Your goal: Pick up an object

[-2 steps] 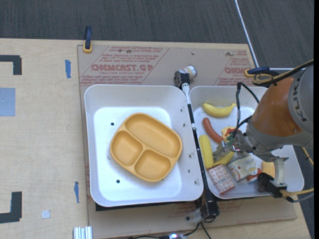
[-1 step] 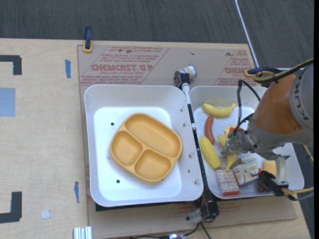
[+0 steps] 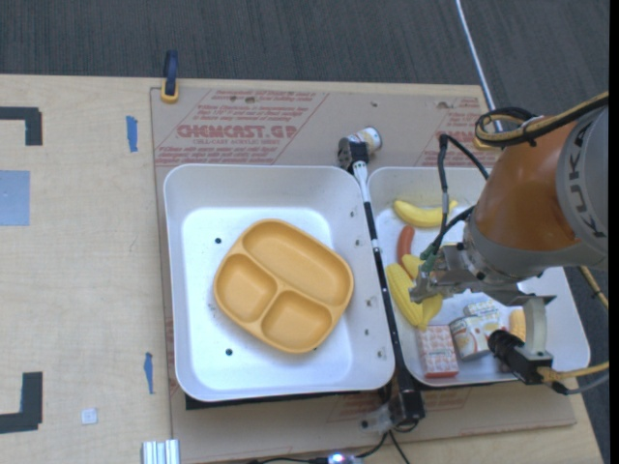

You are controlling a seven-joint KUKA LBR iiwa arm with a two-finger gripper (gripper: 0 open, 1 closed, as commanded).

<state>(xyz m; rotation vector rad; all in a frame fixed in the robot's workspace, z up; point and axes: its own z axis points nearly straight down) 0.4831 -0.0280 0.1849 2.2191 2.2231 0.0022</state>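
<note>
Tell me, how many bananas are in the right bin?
2 visible: one banana near the bin's far edge, another banana by its left wall, under the gripper. The arm may hide more.

Pale wooden desk (image 3: 77,288) marked with black corner brackets (image 3: 27,124), blue tape strips (image 3: 132,133) and a grey-blue square (image 3: 14,198). Printed cardboard sheet (image 3: 251,129) beneath two white bins. Blue-and-yellow clamp (image 3: 170,75) at the sheet's far left corner. Dark grey carpet (image 3: 290,17) beyond, crossed by a white cable (image 3: 469,32).

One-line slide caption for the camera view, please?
Gripper lowered onto bananas in right bin; divided yellow plate in left bin.
</note>
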